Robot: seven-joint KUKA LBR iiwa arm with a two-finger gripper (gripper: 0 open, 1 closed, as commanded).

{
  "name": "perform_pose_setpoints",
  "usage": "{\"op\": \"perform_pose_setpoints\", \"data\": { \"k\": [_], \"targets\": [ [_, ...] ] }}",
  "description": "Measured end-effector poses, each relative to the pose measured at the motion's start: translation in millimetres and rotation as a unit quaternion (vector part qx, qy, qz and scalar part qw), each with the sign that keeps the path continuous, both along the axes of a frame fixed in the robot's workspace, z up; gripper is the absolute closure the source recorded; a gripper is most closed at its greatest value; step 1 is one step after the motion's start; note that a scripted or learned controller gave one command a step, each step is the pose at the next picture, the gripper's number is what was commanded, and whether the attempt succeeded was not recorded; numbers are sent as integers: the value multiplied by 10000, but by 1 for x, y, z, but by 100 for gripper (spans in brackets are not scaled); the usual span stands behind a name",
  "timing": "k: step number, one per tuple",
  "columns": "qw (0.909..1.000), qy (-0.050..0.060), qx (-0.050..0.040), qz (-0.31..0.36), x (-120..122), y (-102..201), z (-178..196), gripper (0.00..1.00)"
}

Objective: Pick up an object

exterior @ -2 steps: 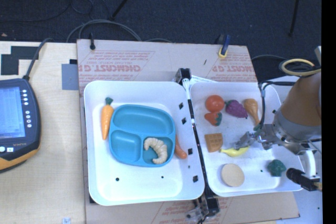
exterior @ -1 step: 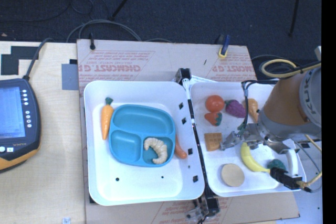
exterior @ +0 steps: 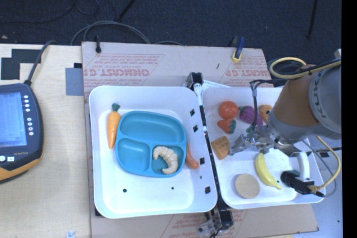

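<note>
the hand (exterior: 241,143) sits low in the right bin (exterior: 279,198), centre-right of frame, its grip unreadable, beside the bread chunk (exterior: 221,147), so the reach seems underway; next it must close on that chunk.

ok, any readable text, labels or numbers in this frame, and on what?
"CHEMCAST G.P": red print, upside down, on the brown board under the bins, left half.
"...G.P": same red print, partly readable, on the board's right half near the blue clip.
More red print on the board's front edge, too small and cut off to read.
Teach pendant screen at left: lit, text too blurred to read.
Nothing readable on the bins or the food items.
</note>
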State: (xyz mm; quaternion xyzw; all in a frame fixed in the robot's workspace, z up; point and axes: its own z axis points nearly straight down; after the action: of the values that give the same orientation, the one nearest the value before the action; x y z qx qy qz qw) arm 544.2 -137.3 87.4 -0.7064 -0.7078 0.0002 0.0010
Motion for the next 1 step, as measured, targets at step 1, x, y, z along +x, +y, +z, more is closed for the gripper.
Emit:
{"op": "perform_pose_setpoints", "data": {
  "k": [1],
  "targets": [
    [10000,24,11,-18,-60,32,0,0]
  ]
}}
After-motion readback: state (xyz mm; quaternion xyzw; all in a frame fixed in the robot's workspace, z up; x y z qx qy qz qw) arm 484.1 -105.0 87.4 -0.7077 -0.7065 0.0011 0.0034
